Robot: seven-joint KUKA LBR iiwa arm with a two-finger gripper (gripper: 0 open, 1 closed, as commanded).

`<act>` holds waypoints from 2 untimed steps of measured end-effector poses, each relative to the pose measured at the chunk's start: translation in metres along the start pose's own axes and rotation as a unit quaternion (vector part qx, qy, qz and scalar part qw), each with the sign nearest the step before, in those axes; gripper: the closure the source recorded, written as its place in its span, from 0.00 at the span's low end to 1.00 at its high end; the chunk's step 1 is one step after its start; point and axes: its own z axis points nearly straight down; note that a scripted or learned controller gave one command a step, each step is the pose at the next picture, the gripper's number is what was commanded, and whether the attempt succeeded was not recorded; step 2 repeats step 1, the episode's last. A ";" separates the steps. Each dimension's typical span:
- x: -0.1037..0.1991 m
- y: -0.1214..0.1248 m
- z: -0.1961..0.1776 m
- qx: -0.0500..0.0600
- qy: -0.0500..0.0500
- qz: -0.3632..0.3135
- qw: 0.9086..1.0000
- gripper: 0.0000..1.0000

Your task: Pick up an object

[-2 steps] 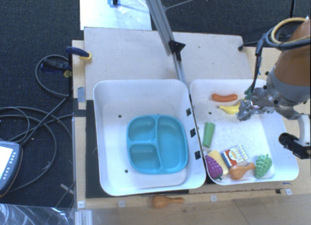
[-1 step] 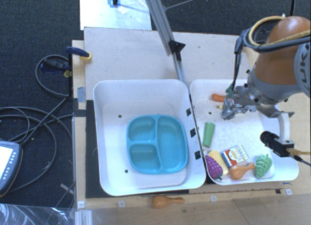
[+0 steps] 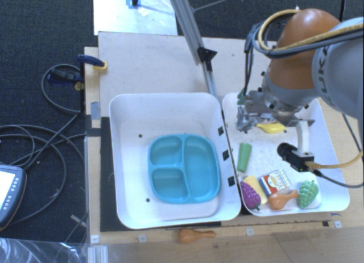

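Two bins, left bin [image 3: 128,142] holding blue tray [image 3: 183,168], right bin [image 3: 330,196] toy food, jaws [image 3: 250,119] state unclear

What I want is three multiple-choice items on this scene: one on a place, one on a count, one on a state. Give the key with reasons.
1. The blue tray lies: A in the left bin; B on the bare bench; C on the arm.
2. Its compartments number: A two; B three; C five.
3. The toy drumstick is: A lifted by the arm; B standing on the tray; C lying in the right bin.

A: white bin walls surround the tray.
B: two small ones beside one long one.
C: it rests on the bin floor, apart from the gripper.
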 end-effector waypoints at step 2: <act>0.059 0.009 0.001 0.000 0.001 -0.001 1.000 1.00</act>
